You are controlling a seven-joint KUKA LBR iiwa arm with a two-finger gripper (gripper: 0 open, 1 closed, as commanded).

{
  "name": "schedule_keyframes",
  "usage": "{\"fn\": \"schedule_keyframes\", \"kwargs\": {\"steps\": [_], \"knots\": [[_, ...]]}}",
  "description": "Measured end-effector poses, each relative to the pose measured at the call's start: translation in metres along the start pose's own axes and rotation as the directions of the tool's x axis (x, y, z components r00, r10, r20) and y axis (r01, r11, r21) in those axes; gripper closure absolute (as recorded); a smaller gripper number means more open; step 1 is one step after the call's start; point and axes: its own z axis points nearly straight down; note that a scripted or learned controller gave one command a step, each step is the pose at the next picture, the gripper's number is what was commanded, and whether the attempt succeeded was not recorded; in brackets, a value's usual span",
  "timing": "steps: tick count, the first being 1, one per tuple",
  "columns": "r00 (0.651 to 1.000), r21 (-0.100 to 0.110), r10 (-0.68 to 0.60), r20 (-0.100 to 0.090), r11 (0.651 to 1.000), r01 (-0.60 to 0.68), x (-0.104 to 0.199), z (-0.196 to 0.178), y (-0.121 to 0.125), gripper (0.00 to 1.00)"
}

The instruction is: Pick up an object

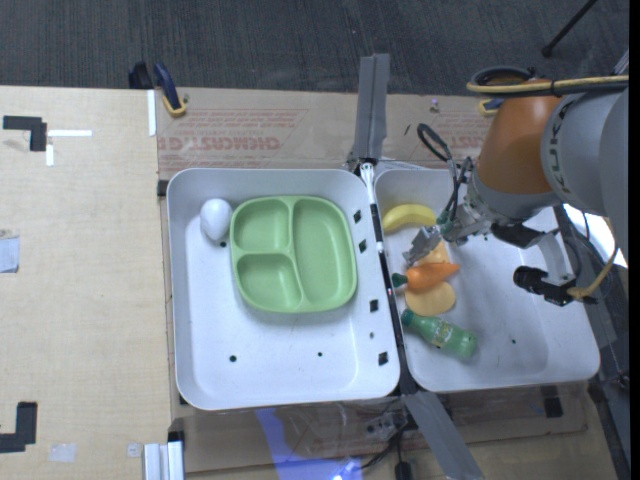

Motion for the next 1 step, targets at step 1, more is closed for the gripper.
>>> {"fn": "schedule_keyframes", "kwargs": {"steps": [1], "knots": [[1.000,-0.013,0.005,0.007,1.000,-0.005,-0.0036,-0.0171,0.0031,1.00]]}}
